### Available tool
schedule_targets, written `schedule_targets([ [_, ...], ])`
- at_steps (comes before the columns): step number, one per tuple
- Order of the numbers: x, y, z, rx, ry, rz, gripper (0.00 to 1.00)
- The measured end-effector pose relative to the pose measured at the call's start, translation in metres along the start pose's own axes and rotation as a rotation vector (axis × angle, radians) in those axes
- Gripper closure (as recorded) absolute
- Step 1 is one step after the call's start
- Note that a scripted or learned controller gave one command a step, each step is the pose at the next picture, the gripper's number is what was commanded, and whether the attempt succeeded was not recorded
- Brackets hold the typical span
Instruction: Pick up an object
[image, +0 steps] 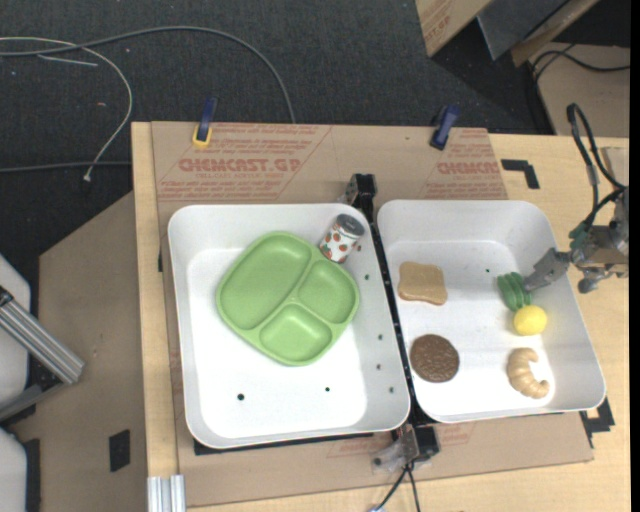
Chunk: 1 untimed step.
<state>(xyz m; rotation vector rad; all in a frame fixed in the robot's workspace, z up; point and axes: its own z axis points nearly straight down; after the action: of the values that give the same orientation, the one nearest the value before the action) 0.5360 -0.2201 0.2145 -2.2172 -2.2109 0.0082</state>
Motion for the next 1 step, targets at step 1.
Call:
schedule_targets([
  [1,0.0002,0.0026,-0.0054,-0.011,-0.003,-0.003,0.0],
])
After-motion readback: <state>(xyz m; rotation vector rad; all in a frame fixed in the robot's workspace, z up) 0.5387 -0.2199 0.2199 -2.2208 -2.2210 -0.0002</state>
